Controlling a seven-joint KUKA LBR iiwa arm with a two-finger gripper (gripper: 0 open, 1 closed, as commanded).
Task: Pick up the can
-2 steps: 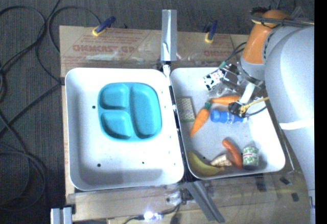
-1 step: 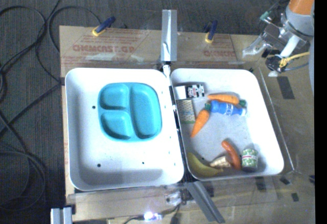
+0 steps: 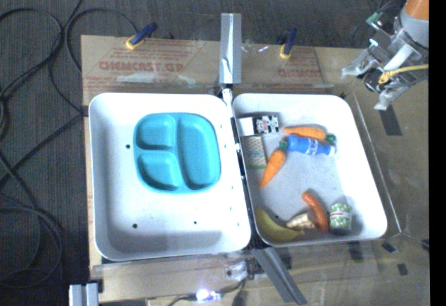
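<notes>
From above, we see our hand [image 3: 382, 74] raised off the worktop's far right corner, outside both bins; whether it is apart or together we cannot tell. The can [image 3: 340, 217] sits in the right bin's [image 3: 362, 134] near right corner, touching a small carrot [image 3: 316, 209]. We risk clipping the wall or grabbing the carrot; open room lies toward the bin's middle.

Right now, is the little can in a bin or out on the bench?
In. The can sits in the right bin, at its near right corner, beside a carrot.
</notes>
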